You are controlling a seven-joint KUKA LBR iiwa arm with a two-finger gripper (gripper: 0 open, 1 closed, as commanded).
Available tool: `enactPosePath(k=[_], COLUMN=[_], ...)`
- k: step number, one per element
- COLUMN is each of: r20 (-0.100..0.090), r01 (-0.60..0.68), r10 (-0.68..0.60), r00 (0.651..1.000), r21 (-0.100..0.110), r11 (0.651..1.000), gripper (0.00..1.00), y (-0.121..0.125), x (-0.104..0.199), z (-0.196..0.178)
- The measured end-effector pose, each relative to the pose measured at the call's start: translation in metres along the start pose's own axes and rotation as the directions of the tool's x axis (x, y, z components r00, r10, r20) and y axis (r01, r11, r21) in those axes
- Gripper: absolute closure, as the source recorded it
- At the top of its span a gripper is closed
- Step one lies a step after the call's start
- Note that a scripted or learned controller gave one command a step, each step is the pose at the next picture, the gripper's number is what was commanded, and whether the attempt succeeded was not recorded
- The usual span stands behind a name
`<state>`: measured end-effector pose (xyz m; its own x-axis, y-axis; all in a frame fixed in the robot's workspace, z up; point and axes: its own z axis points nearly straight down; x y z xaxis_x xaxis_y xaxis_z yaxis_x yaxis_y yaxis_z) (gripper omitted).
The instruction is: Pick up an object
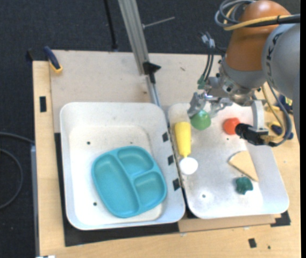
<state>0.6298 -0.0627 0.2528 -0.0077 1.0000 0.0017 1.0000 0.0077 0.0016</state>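
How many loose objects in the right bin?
5: yellow bottle along the left wall, green ball under the gripper, orange ball behind, tan wedge and teal piece front right. The arm may hide more.

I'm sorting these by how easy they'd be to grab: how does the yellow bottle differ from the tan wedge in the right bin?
The yellow bottle is long and rounded with a white cap; the tan wedge is a flat-looking triangle, one colour throughout. The bottle lies along the right bin's left edge; the wedge sits nearer its right side. The bottle looks longer than the wedge. Both rest loose on the bin floor, apart from the gripper.
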Motion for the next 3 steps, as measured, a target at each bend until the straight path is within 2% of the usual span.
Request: enactPosePath(k=[1, 2, 3], r20=[0.0, 0.001, 0.001], r01=[0.0, 0.0, -0.001], r10=[0.0, 0.0, 0.001], r00=[1.0, 1.0, 1.0], r21=[0.001, 0.003, 0.002], r11=[1.0, 1.0, 1.0], gripper=[1.0, 1.0, 1.0], y=[-0.009, -0.011, -0.024], x=[0.057, 0.112, 0.152], z=[-0.007, 0.005, 0.008])
